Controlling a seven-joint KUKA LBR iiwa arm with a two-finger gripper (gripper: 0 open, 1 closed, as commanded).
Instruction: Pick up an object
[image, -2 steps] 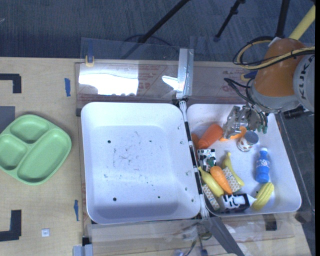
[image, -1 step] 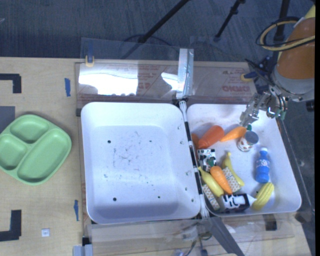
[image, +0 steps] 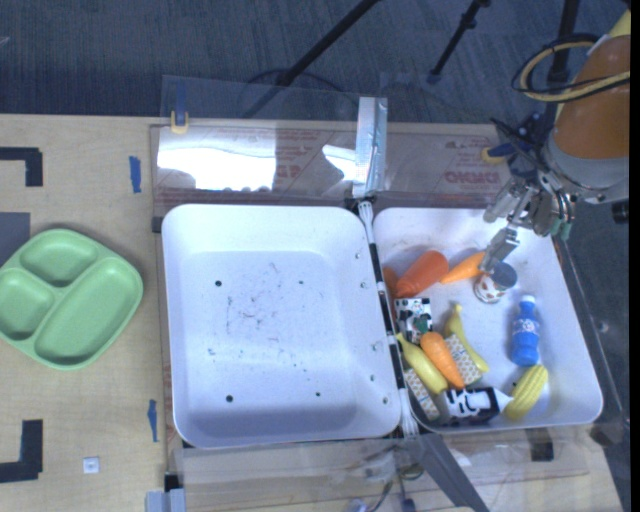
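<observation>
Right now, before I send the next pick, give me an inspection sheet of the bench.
Surface: wooden bench bearing two shallow white bins; left bin, right bin.
Job's things: right bin holds orange carrots, blue bottle, yellow bananas, other small items piled together.
Clutter: green sectioned plastic plate left of the bins.
Grippers: gripper over the right bin's far edge, above the carrots.
Cables: yellow cable loop by the arm.
Surroundings: dark floor, stand legs.

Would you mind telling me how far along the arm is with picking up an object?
Done: the gripper has reached over the right bin, near the small carrot. In hand: nothing visibly lifted; the carrot, blue bottle and bananas all lie in the bin. Left: grasping one object and raising it.
</observation>
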